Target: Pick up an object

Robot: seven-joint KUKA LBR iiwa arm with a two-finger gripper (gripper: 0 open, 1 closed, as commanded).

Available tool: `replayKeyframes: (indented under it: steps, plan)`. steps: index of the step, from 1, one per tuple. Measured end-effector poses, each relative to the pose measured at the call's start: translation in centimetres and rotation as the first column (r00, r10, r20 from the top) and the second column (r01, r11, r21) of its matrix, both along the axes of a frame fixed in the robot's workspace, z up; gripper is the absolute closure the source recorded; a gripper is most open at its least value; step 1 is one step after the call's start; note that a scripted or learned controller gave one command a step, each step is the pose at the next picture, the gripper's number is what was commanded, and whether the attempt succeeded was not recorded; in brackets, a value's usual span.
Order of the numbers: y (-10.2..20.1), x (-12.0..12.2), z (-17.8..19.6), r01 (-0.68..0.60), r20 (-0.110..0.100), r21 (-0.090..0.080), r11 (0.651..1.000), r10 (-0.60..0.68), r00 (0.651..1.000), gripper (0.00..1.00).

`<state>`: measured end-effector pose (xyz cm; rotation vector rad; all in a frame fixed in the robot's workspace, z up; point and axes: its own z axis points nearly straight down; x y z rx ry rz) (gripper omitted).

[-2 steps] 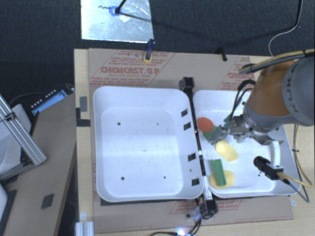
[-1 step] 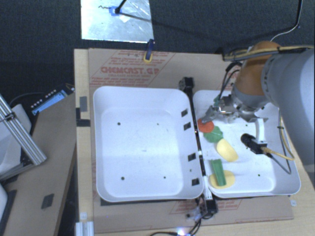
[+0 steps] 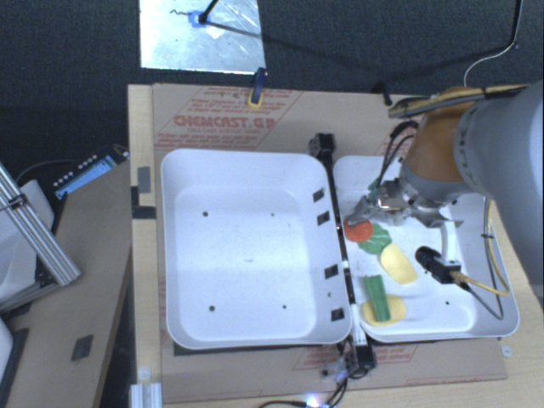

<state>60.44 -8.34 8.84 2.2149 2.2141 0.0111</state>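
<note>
My gripper [image 3: 371,208] is low over the left part of the right bin [image 3: 476,313], reaching in from the right. Just below its tip lies a red-orange object [image 3: 359,230], touching or nearly touching it. A dark green object [image 3: 376,245] lies right beside the red one. A pale yellow oval [image 3: 397,264] sits a little nearer the front. At the bin's front left, a green block [image 3: 376,297] rests on a yellow object [image 3: 387,312]. Nothing visibly hangs from the gripper.
The left bin [image 3: 183,228] stands beside the right one, their rims meeting along a row of black clips [image 3: 324,218]. Both bins rest on a cardboard sheet [image 3: 225,119]. A foil sheet [image 3: 201,22] lies beyond the bench.
</note>
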Motion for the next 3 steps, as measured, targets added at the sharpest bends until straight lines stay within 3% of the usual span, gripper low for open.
replayKeyframes:
  steps: [1,2,3]
  plan:
    - [0.1,0.2,1.1,-0.002,0.001,0.003,1.000,0.002,1.000,1.00]
    - [7.7,4.3,16.2,-0.013,0.006,0.003,1.000,0.013,1.000,1.00]
    - [11.5,4.8,27.7,-0.009,0.001,0.003,1.000,0.009,1.000,1.00]
